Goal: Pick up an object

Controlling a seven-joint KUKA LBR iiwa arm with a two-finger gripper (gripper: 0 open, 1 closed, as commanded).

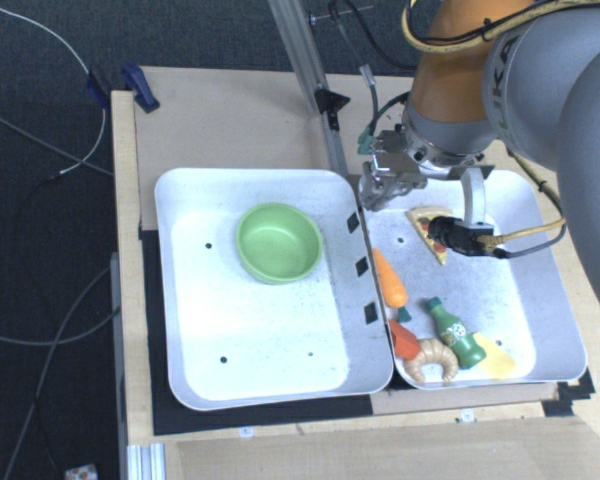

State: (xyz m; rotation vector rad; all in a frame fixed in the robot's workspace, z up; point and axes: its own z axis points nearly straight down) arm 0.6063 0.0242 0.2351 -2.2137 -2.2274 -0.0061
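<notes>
Two white bins (pixel 180 298), one green bowl (pixel 279 242)

— Where's there free room?
— The left bin (pixel 180 298): just a green bowl (pixel 279 242) near its back, open floor in front.
— And the right bin (pixel 540 298)?
— Crowded. Carrot (pixel 389 279) along the divider, bottle (pixel 454 334), croissant (pixel 432 359) and a yellow piece (pixel 496 360) bunched at the front; the arm (pixel 480 58) covers the back.

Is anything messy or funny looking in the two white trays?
Nothing looks spilled or broken. The green bowl sits upright alone in the left bin. The toy carrot, green bottle and croissant lie loosely in the right bin, bunched toward its near left corner.
</notes>
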